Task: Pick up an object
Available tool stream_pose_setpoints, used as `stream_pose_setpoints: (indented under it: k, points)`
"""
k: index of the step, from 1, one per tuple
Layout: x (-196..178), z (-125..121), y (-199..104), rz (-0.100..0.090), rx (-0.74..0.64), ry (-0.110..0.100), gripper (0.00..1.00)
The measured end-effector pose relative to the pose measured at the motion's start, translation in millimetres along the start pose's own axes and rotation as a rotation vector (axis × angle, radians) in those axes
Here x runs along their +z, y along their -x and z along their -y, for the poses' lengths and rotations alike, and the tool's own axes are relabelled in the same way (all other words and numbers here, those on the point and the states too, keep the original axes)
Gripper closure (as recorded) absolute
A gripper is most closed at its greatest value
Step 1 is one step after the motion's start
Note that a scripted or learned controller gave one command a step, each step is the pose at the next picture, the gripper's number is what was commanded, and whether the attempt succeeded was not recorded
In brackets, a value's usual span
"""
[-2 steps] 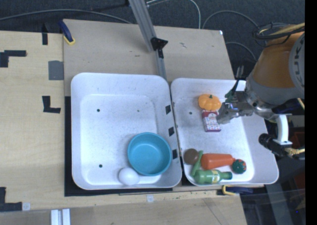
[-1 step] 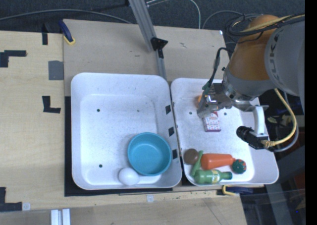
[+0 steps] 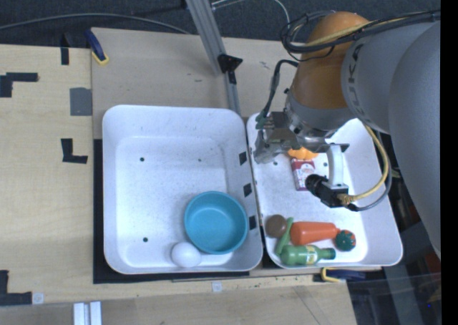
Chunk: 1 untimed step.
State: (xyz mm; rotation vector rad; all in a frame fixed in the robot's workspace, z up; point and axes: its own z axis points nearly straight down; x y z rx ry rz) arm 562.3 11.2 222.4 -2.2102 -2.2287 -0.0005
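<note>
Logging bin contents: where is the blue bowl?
The blue bowl sits in the left bin, near its front right corner, touching a white ball.

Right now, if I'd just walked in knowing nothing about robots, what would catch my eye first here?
Probably the big grey arm with its orange band, reaching in from the right over the right bin, its hand low near that bin's far left corner. Next, the blue bowl in the left bin's near corner, a white ball beside it. Then the huddle along the right bin's near edge: an orange carrot and a green bottle.
</note>
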Motion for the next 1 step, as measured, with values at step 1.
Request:
stream_pose_setpoints:
  k: [1]
  points:
    - [9.6, -12.5, -49.3, 0.002, 0.002, 0.000, 1.00]
